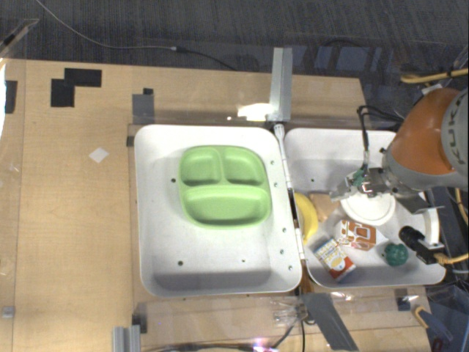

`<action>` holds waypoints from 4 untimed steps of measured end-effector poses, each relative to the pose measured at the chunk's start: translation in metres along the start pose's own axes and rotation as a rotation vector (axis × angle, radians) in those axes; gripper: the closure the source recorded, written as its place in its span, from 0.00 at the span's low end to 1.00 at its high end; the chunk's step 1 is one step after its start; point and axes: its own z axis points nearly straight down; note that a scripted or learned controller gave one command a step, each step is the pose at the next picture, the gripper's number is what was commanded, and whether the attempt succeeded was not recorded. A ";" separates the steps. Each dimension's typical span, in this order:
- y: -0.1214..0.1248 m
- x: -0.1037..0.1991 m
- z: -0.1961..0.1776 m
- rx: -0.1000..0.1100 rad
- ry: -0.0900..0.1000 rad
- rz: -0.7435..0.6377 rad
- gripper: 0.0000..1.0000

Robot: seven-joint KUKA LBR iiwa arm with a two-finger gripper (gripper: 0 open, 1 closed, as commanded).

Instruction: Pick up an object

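A divided plate (223,185) lies in the left bin (157,218); a banana (307,217), cartons (335,257) and ball (396,254) in the right bin (322,149).

Green divided plate (223,185) in left bin (154,218), hand (364,185) over cluttered right bin (322,149)

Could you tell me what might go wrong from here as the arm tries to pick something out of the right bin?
The items are packed close: the yellow banana, small carton and orange-patterned packet nearly touch, so the gripper may nudge neighbours or grab two. The green ball could roll away. The banana lies near the right bin wall, leaving little finger room.
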 end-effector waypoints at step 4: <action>-0.025 -0.028 0.008 0.078 0.033 0.024 0.00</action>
